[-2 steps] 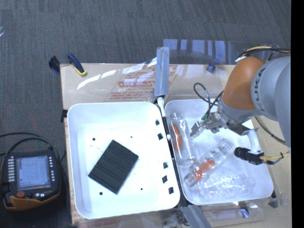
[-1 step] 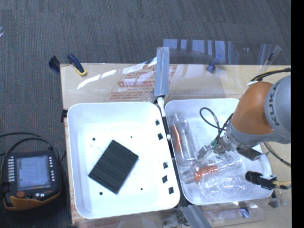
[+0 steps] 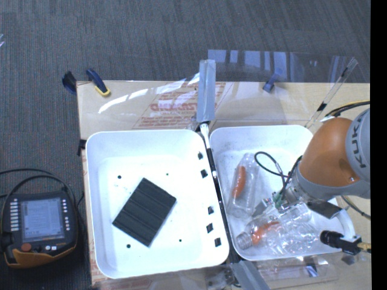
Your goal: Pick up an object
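Observation:
A flat black ribbed pad [image 3: 145, 211] lies tilted in the left bin [image 3: 97, 162]. In the right bin [image 3: 266, 135] a clear plastic bottle with an orange insert [image 3: 242, 181] lies near the left wall. Another crumpled clear bottle with an orange piece [image 3: 273, 231] rests toward the front. My gripper [image 3: 275, 202] hangs low over the right bin, between the two bottles and just above the front one. The orange wrist band [image 3: 326, 159] hides much of the tool behind it.
A grey divider post [image 3: 207, 98] stands at the back between the bins. A clear acrylic screen [image 3: 284, 83] rises behind the right bin. A teach pendant [image 3: 39, 222] lies on the floor to the left, and blue clamps [image 3: 91, 82] grip the bench's back-left corner.

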Tool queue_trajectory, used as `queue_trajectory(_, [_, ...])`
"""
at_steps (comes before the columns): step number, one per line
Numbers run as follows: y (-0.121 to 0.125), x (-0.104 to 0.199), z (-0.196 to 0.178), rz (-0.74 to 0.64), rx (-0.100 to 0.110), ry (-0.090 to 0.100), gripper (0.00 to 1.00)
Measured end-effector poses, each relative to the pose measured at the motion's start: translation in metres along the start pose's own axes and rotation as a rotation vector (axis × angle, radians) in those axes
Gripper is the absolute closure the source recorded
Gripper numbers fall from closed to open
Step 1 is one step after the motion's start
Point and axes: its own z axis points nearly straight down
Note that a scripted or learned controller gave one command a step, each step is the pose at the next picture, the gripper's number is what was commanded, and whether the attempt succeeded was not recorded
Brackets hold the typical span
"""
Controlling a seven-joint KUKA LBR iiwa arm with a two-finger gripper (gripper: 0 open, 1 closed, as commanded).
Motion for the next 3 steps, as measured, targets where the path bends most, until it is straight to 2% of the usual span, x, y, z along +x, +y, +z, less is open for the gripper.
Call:
queue_trajectory(1, [-0.010,0.009,0.001,-0.037,-0.001,0.002,0.00])
queue_trajectory(2, [0.036,0.036,0.001,-0.028,0.002,0.003,0.00])
queue_trajectory(3, [0.100,0.009,0.002,-0.162,0.008,0.005,0.00])
